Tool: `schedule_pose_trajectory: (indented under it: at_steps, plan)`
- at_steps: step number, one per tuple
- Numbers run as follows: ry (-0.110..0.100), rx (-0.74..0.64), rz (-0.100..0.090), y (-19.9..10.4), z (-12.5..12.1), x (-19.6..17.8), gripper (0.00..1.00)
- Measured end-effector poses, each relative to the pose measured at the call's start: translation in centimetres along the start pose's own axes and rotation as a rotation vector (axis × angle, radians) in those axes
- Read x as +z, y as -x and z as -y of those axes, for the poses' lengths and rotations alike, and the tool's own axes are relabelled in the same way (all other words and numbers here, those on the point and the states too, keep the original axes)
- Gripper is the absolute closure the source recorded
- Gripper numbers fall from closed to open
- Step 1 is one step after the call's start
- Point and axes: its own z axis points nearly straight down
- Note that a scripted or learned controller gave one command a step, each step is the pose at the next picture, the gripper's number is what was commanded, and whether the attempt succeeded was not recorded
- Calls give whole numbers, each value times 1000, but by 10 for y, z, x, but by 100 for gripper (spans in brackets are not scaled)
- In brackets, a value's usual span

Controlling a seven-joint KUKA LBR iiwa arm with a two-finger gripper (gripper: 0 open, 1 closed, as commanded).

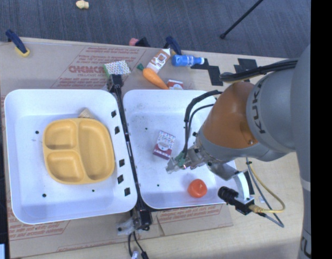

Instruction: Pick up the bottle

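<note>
Blue plastic bottle (186, 60) lies untouched at upper centre; the hand (179, 163), grip impossible to tell, hovers over right white bin (134, 144).

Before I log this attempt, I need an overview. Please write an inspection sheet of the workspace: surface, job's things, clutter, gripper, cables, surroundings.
Surface: cardboard-covered bench bearing the left bin and the right bin.
Job's things: blue bottle lying on the cardboard beyond the right bin, outside both bins.
Clutter: yellow divided plate in the left bin; small carton and orange ball in the right bin; carrot and white bottle on the cardboard.
Gripper: gripper low over the right bin, near the small carton; nothing seen between its fingers.
Cables: black cables along the arm; yellow cable by the bench's right.
Surroundings: grey carpet with a small yellow object.
</note>
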Motion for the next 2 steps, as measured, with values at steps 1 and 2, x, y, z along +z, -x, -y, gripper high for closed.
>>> schedule_pose_trajectory:
  at_steps: [1,2]
  plan:
    - [4,-367,5,-26,-10,-80,100]
    - [0,-368,2,-120,-33,-39,100]
